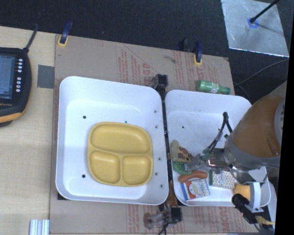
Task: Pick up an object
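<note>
Grey and orange, the arm (pixel 255 134) reaches in from the right, bent low over the right bin (pixel 199 106); its gripper (pixel 209 161) sits among the small objects (pixel 191 169) heaped at that bin's near side, its state impossible to tell. The left bin (pixel 77 98) holds a yellow divided tray (pixel 120 153).

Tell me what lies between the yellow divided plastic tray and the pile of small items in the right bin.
In the camera view, the yellow divided plastic tray and the pile of small items are parted by bare white floor of the left bin and the bins' adjoining rims with a black strip.
</note>
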Tool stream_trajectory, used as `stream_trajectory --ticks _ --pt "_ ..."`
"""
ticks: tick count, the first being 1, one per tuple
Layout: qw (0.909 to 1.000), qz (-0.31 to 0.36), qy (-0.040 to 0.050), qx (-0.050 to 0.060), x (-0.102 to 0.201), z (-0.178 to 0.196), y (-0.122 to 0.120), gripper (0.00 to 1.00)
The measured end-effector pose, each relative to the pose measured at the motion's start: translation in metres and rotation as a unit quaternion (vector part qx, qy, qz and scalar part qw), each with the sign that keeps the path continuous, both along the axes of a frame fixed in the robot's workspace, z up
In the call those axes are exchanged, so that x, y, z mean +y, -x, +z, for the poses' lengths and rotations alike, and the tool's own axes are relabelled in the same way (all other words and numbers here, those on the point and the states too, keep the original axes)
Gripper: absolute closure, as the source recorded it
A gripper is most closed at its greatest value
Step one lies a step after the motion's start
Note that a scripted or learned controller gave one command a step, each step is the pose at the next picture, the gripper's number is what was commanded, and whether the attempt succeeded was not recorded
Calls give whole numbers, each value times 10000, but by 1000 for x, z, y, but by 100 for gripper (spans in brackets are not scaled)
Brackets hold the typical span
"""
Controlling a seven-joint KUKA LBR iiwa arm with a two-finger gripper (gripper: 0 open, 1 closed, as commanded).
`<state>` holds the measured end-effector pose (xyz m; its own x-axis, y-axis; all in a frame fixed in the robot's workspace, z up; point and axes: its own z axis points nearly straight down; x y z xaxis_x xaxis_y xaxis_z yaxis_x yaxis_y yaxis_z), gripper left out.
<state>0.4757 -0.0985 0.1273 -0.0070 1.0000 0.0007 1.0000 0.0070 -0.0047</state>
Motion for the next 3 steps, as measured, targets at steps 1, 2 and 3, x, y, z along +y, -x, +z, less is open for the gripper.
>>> stream_trajectory --ticks 1,2,3 --pt "10000 -9 -4 -15 4 -33 -23 0" --pt "10000 -19 12 -38 3 -33 -40 0" --pt "10000 -26 0 -16 -6 -26 -103 0"
